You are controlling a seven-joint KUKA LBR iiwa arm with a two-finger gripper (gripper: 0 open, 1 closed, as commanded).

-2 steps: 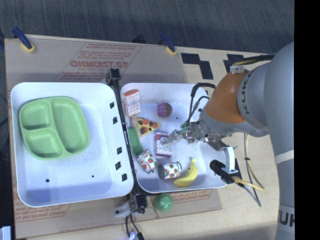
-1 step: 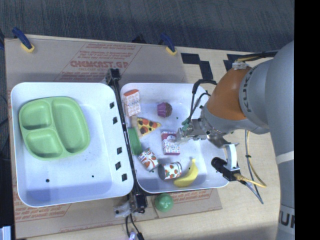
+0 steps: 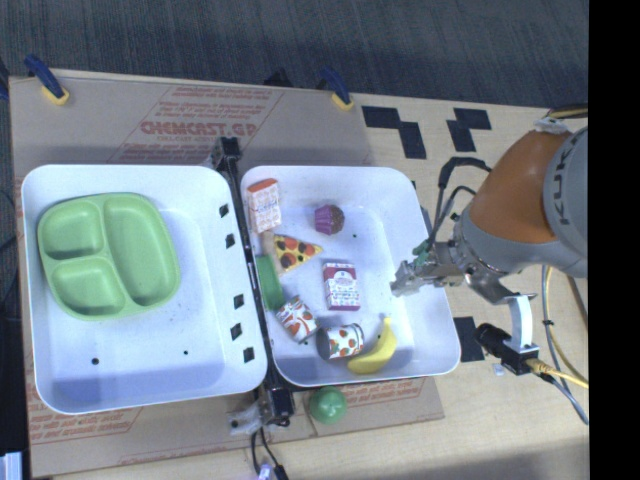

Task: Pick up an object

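Banana [image 3: 374, 351] lies near pincer [image 3: 404, 279], apart.

2 white bins [image 3: 190, 363]: smooth plastic, slight sheen. Green tray [image 3: 105, 253]: matt plastic. Banana [image 3: 374, 351]: glossy plastic. Bench top [image 3: 200, 118]: matt printed cardboard. Arm's orange band [image 3: 515, 188]: smooth, satin finish. Floor [image 3: 200, 18]: rough grey carpet.

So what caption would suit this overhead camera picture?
Robot hand over the right bin of toy food; green tray in the left bin.
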